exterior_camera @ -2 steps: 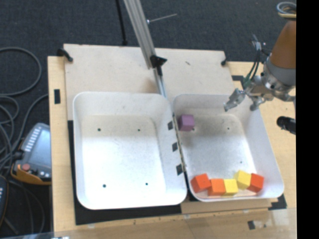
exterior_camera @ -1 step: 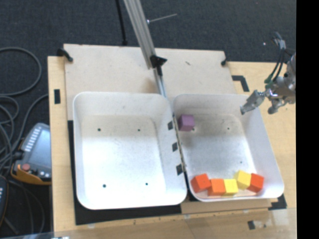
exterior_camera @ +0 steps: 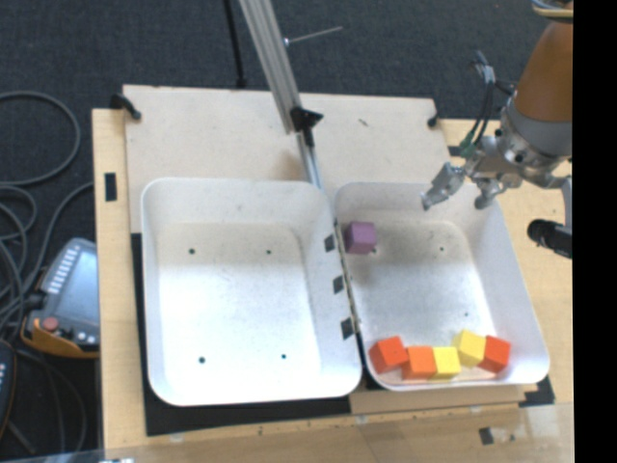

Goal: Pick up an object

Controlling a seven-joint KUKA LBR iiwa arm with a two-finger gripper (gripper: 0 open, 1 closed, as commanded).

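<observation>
A purple cube [exterior_camera: 361,236] sits in the right bin [exterior_camera: 504,268] near its back left corner. Along the bin's front edge lies a row of cubes: an orange one [exterior_camera: 388,353], another orange one [exterior_camera: 421,361], a yellow one [exterior_camera: 446,361], a second yellow one [exterior_camera: 470,346] and an orange-red one [exterior_camera: 496,353]. My gripper [exterior_camera: 461,190] hangs over the bin's back right part, above the floor, open with nothing between its fingers. It is well to the right of the purple cube and far behind the row.
The left bin [exterior_camera: 154,258] stands beside the right one. A slanted aluminium post [exterior_camera: 273,56] rises from the bench behind the bins. Cables and a pendant [exterior_camera: 67,297] lie on the floor at the left.
</observation>
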